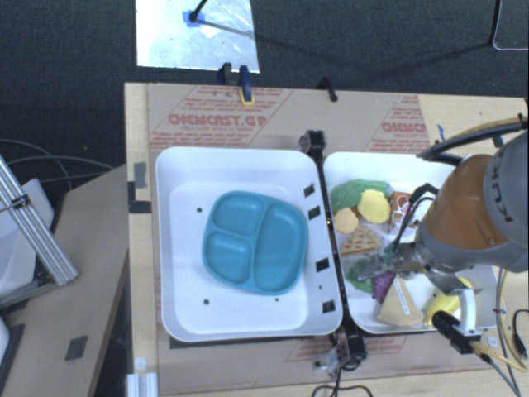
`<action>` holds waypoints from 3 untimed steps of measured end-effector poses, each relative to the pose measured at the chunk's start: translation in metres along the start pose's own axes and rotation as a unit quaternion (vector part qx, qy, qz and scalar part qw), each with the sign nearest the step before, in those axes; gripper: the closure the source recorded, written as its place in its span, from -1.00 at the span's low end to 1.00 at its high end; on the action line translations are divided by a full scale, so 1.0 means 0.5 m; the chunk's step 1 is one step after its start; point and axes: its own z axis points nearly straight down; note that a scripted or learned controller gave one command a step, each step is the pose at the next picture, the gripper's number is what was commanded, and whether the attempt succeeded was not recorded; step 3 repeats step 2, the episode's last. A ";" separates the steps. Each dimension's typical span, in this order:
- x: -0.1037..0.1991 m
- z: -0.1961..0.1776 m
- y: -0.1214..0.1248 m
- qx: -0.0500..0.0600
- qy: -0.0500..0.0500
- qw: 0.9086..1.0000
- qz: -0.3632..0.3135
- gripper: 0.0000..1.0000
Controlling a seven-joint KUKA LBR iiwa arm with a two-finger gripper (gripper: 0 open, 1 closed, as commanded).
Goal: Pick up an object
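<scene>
**Pick not done yet — gripper down in the right bin, nothing seen in hand**

Status: the arm (475, 213) comes in from the right w/ its orange band over the right bin (430, 165). The gripper (388, 261) sits low among the toy food, approx over the purple piece (383, 285) and the green piece (360, 275) next to it. Dark linkage and shadow cover the tips, so I can't tell whether it's wide, narrow or closed on something. No item is visibly clamped or lifted clear of the pile.

Where the candidates are, all in the right bin:
- green leafy piece (350, 193) and yellow piece (374, 207) toward the far side, touching each other
- small orange-yellow piece (345, 220) just beside them
- waffle piece (362, 242) mid-bin, near the gripper
- pale wedge (400, 304) near the front wall, just beside the purple piece
- yellow item (444, 303) at the front right corner, partly under the arm

The left bin (186, 172) has a blue divided plate (254, 242), well apart from the gripper; no sign it's the target.

Judgement: approach looks done, descent looks done or close to it. Left to do: a confirmed grasp, then a lift w/ the item visibly in the grip. Likeliest target is the purple or green piece right under the tool, but that's a guess from position. Clutter is tight there, so a two-item pinch or a slip is plausible.
</scene>
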 end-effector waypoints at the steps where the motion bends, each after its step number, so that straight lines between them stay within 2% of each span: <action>1: -0.001 -0.025 0.003 -0.002 -0.001 1.000 -0.001 1.00; 2: 0.200 -0.299 0.006 -0.007 0.001 1.000 -0.006 1.00; 3: 0.200 -0.299 0.006 -0.007 0.001 1.000 -0.006 1.00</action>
